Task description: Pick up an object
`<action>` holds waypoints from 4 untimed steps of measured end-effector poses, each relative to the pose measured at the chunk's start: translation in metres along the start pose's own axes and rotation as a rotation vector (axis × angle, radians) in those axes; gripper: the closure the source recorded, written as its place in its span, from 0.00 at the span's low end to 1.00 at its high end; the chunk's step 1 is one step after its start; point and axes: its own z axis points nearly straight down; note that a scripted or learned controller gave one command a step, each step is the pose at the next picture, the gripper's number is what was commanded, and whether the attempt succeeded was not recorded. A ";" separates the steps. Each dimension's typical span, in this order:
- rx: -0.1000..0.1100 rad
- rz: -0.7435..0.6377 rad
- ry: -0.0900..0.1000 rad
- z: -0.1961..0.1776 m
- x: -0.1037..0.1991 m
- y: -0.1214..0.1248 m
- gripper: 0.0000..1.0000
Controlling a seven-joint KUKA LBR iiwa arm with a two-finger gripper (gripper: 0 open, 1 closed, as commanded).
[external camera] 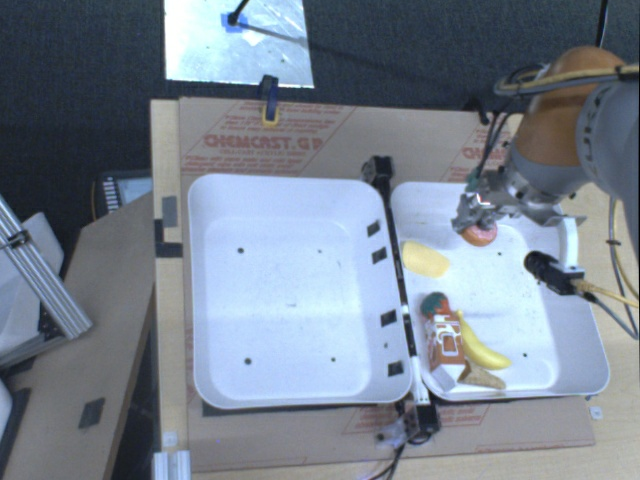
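The arm (560, 118) reaches in from the right, its orange band sitting above the grey wrist, and the gripper (477, 220) is low over the far part of the right bin (575, 368). A small orange-red object (481, 234) lies directly under the gripper, touching or nearly touching it; whether it sits between the fingers cannot be told from this angle, and the gripper's opening cannot be told either. Just nearer the camera and toward the divider rests a pale yellow lemon-shaped object (425, 260), apart from the orange-red one. In the near corner of the same bin several things crowd together: a round green and red item (434, 305), an orange and white carton (444, 348) touching it, a banana (483, 349) lying across the carton's side, and a flat tan piece (482, 377) just beneath the banana. A black cylindrical fitting (548, 271) sticks in over the bin's right side, with a cable trailing off from it. The left bin (290, 288) shows a bare white floor with a few small dark dots. Both bins sit side by side on a brown board (300, 138)
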 end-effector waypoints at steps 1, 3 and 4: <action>-0.003 -0.002 0.000 -0.011 0.000 0.001 1.00; 0.025 0.001 0.004 -0.015 0.063 -0.066 1.00; 0.017 0.000 0.004 -0.066 0.106 -0.106 1.00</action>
